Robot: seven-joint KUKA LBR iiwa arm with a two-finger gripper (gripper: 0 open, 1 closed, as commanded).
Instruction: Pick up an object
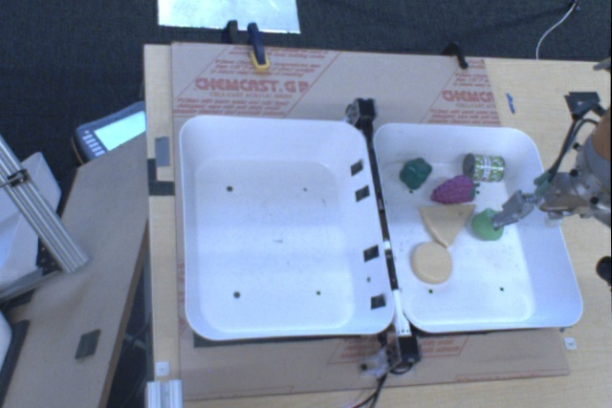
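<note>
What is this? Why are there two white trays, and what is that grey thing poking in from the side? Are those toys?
This is a robot arm practising picking things up. One camera is fixed above the bench, looking down at a slant.

The grey thing coming in from the picture's right is the robot's arm, and at its tip is the gripper, a little hand with two fingers. It sits right beside a green ball and touches or nearly touches it. I cannot tell whether it has hold of it.

The two white trays are bins. The right bin holds small toy-like things: a dark green lump, a small can, a purple bumpy piece, a pale yellow wedge and a round tan disc. The left bin lies next to it.
</note>
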